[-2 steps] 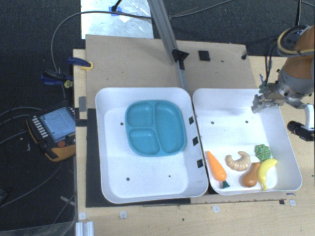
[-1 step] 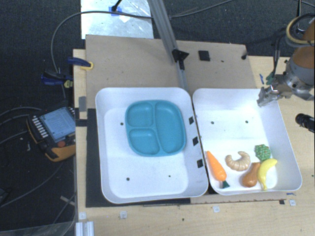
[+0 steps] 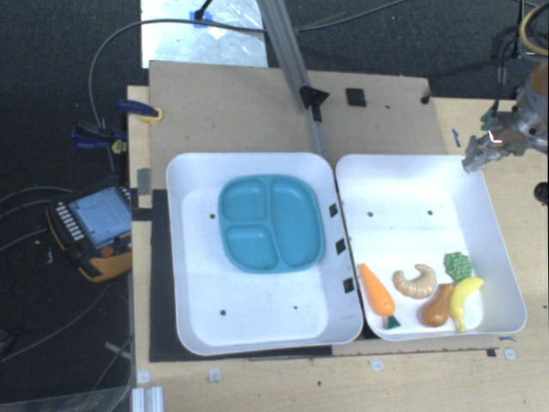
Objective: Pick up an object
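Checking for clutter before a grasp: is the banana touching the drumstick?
Touching. The camera view shows the banana lying against the drumstick, overlapping its right edge with no white bin floor between them.

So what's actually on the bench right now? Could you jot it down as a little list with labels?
left bin: holds a blue divided plate
right bin: toy food gathered at its near end
toy food: carrot, croissant, broccoli, banana, drumstick
gripper: above the right bin's far right corner, apart from the food
held item: none visible
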